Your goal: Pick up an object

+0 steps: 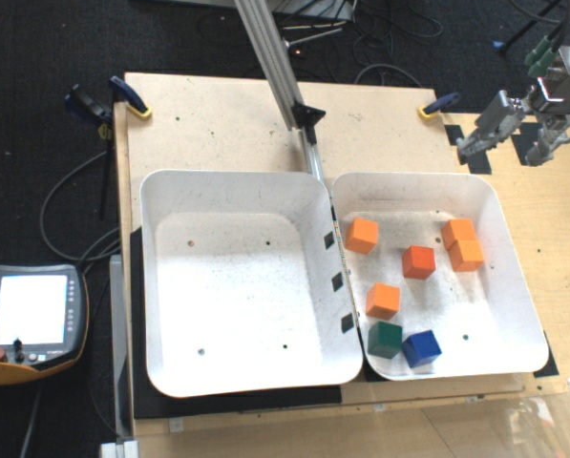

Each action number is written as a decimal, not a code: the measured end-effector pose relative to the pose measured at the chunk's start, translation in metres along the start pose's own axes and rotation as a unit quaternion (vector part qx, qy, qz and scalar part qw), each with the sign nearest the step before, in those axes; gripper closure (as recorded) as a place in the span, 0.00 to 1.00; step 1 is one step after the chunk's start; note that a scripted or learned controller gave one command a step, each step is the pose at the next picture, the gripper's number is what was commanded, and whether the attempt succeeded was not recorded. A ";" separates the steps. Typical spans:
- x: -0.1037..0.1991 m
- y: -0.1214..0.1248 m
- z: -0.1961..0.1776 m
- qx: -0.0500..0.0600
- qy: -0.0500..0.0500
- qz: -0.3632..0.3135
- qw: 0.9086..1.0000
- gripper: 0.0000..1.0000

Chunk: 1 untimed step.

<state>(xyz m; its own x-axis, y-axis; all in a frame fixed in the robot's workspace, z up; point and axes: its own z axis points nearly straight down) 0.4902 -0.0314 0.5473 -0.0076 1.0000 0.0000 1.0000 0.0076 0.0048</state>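
The right bin (514,284) holds several cubes. One orange cube (362,235) lies near the bin's left wall and another orange cube (383,300) sits below it. Two more orange cubes (463,242) touch each other at the right, with a red-orange cube (418,261) in the middle. A green cube (385,339) and a blue cube (421,347) sit side by side at the front. My gripper (516,143) hangs above the bench beyond the right bin's far right corner, away from all cubes. It is open with nothing between its fingers.
The left bin (160,256) stands beside the right one, sharing a middle edge. A slanted metal rail (270,51) runs down to that edge from the back. Blue-and-yellow clamps (130,96) sit at the bench's back corners. A pendant (31,324) lies at the far left.
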 end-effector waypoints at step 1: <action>0.100 0.000 0.031 0.004 0.000 -0.002 1.000 0.00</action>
<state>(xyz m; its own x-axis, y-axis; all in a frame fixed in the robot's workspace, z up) 0.4897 0.0690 0.5158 -0.0109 0.9999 0.0008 0.9999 0.0109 -0.0027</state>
